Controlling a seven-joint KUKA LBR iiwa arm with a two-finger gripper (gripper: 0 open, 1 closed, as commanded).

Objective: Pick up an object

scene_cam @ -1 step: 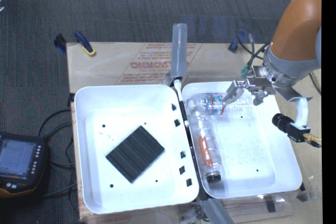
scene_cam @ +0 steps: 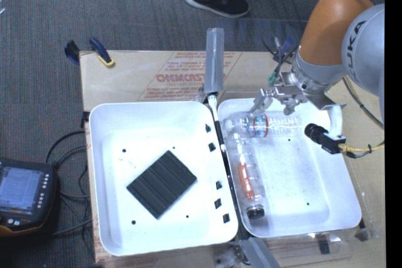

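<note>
Gripper (scene_cam: pixel 271 99) hangs low over the far end of the right bin (scene_cam: pixel 339 223), just above a clear plastic bottle (scene_cam: pixel 267 125) that lies on its side there. Whether it is released or clenched cannot be told from this slant, and nothing is seen between its tips. A second bottle (scene_cam: pixel 246 180), with an orange label and dark cap, lies along the right bin's left wall, its far end close to the first bottle. A dark ribbed pad (scene_cam: pixel 162 183) lies in the left bin (scene_cam: pixel 103 135), well apart from the right bin's bottles. The step in hand looks like the approach to a grasp on the clear bottle. The next move likely calls for a straight descent with the gripper set across the bottle's round body, since it could roll or slip away.
</note>
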